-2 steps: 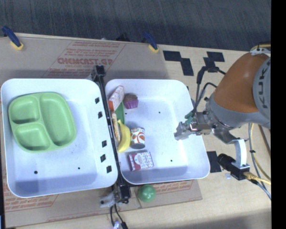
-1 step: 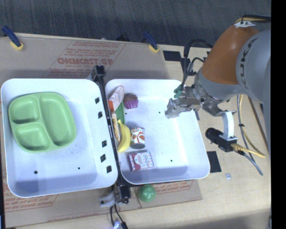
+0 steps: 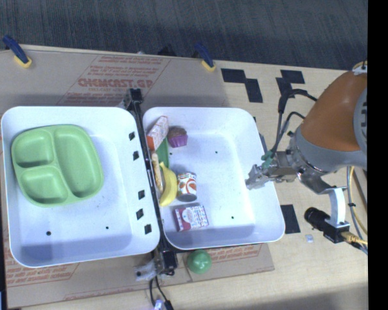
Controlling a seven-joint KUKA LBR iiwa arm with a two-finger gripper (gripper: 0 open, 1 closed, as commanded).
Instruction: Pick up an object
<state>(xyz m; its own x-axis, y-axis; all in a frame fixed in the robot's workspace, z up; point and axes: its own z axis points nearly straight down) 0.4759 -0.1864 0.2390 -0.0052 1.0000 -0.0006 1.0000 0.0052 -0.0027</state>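
Probably the small can (image 3: 187, 185) is light, stiff and slick, best pinched across its round sides, while the gripper (image 3: 255, 177) hovers nearby, its state impossible to tell.

A green divided plate (image 3: 57, 164) lies in the left half of the left bin (image 3: 71, 237). Both bins rest on a sheet of brown cardboard (image 3: 116, 76) on the counter (image 3: 323, 263). Blue clamps (image 3: 17, 50) grip the cardboard's far edge, behind that bin. Black marks (image 3: 242, 82) lie on the counter further right.
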